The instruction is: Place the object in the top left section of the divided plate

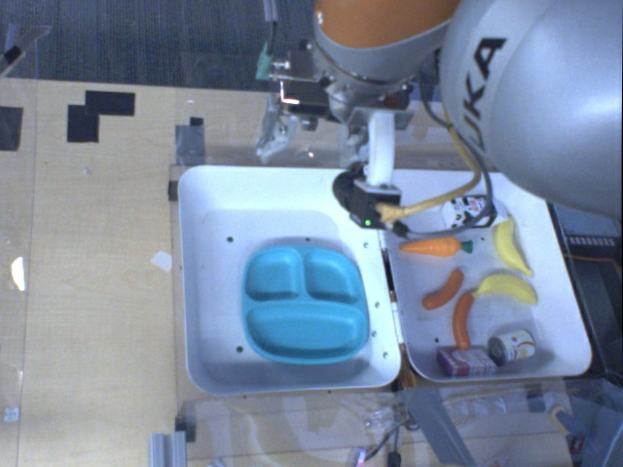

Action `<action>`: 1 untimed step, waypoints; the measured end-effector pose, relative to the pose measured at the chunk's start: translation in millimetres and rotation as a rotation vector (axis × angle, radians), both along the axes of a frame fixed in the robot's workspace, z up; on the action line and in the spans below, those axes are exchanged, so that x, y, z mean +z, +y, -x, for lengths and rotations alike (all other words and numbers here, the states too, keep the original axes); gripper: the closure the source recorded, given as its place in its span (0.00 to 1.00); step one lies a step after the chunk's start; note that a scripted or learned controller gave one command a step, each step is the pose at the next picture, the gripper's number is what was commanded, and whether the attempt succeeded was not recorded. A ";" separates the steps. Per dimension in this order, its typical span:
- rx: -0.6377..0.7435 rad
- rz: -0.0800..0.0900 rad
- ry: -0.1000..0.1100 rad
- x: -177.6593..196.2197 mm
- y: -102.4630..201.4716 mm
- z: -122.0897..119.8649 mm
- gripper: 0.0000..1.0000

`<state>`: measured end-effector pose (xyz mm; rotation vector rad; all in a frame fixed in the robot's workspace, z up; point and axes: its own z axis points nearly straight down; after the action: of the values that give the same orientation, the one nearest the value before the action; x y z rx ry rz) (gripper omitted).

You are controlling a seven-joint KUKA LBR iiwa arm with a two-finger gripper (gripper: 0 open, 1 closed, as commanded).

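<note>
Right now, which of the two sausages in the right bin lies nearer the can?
The longer sausage, lying nearly upright in the view beside the can. The shorter sausage lies slanted, farther up-left, below the carrot.

blue divided plate (306,305), orange carrot (429,247), yellow bananas (508,266)

This is a robot test lab rather than a home or kitchen. A big grey and orange industrial arm (467,56) with trailing cables reaches over a pale wooden table (88,290) that carries black marker squares (97,112) and metal brackets (190,144). Two shallow white bins (195,290) sit side by side. One bears a blue divided plate (305,303), and the other a scatter of toy food: a carrot (431,247), bananas (508,287), sausages (443,289) and a small can (512,346).
</note>
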<state>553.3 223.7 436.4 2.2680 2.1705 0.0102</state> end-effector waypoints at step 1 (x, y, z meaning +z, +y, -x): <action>-0.052 0.002 0.006 -194.3 -8.1 38.5 0.00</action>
<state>514.8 215.6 242.1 2.3254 2.1125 0.0015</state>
